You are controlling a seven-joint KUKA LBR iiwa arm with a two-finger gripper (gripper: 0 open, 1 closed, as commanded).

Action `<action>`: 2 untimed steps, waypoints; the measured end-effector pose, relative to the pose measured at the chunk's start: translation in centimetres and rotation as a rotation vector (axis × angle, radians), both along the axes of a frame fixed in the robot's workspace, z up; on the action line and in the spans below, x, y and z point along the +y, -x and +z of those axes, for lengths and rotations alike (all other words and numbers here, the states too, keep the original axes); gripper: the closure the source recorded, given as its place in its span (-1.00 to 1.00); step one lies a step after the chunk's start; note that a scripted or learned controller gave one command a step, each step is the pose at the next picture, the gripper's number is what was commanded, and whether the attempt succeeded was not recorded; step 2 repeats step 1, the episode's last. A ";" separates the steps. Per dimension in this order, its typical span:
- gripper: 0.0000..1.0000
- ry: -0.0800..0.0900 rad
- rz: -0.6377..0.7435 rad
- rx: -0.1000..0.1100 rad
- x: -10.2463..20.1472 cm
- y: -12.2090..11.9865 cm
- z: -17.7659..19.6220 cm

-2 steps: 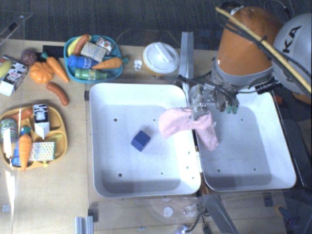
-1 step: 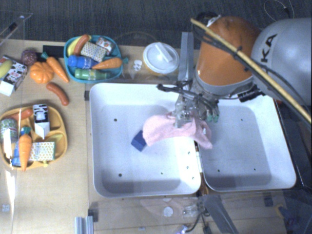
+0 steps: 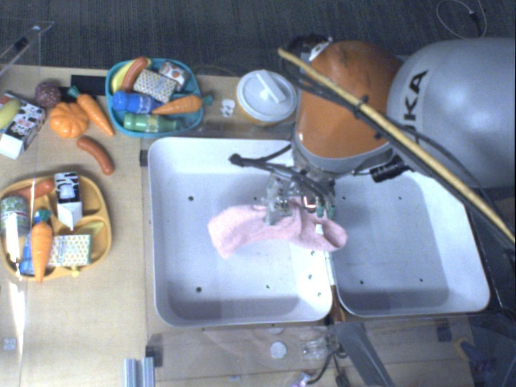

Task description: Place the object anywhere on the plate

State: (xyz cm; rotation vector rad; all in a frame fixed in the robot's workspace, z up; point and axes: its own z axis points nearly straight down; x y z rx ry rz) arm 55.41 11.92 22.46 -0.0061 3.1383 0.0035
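Note:
A pink cloth (image 3: 242, 230) lies crumpled in the left white bin (image 3: 185, 297), its right end draped over the divider toward the right bin (image 3: 419, 285). My gripper (image 3: 298, 205) hangs directly over the cloth's right half and touches or nearly touches it; the wrist hides the contact. The yellow plate (image 3: 98, 216) sits on the bench at the far left, well away from the gripper, and is loaded with toy food.
A blue bowl (image 3: 192, 119) of toy vegetables and a white-lidded cup (image 3: 266, 95) stand behind the left bin. A toy pumpkin (image 3: 67, 119), carrot and sausage (image 3: 96, 154) lie loose on the bench. The arm's orange band (image 3: 343, 103) looms over the bins' back edge.

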 end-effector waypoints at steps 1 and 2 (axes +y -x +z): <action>-1.00 0.000 -0.001 0.000 0.0 0.0 0.0; -1.00 0.000 -0.001 0.000 0.0 0.0 0.0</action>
